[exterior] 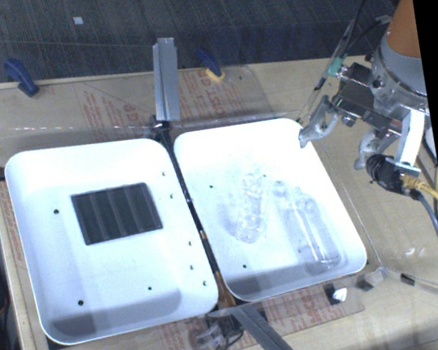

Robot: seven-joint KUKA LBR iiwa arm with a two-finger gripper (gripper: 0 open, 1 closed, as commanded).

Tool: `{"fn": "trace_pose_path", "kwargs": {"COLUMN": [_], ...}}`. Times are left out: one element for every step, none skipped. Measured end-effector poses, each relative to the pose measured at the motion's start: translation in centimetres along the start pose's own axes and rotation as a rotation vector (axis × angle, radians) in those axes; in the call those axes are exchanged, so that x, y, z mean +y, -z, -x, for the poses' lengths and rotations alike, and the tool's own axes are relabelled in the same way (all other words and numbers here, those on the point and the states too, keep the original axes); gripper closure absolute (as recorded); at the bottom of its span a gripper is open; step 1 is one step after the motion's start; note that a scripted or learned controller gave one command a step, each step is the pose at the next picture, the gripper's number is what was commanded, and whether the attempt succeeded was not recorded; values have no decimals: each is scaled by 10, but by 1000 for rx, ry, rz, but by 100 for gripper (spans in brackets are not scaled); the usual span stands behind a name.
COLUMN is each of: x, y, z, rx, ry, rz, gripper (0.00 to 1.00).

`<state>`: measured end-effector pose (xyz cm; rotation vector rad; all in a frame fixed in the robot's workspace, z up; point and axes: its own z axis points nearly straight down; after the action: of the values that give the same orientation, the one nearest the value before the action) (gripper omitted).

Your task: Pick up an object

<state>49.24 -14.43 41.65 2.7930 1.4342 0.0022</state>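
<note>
A dark grey ribbed rectangular pad (116, 213) lies flat in the left bin (59, 311), a little above its middle. Two clear plastic items lie in the right bin (200, 156): a crumpled clear cup-like piece (248, 204) near the middle and a long clear bottle (310, 230) toward the front right. My gripper (311, 129) hangs at the right bin's far right corner, above the rim and apart from both clear items. Nothing is seen held in it.
A metal bar (165, 80) stands up behind the seam between the bins, and another bar (261, 338) juts out at the front. Blue clamps (21, 78) grip the bench's back edge. Cables (419, 188) hang from the arm at the right.
</note>
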Motion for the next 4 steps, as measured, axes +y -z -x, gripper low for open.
{"fn": "trace_pose_path", "kwargs": {"x": [19, 19, 18, 32], "y": [-108, -98, -117, -220], "z": [55, 54, 34, 24], "rx": [-2, -2, 0, 0], "ry": [-23, -16, 77, 448], "rz": [-7, -10, -8, -8], "gripper": [0, 100, 100, 100]}}
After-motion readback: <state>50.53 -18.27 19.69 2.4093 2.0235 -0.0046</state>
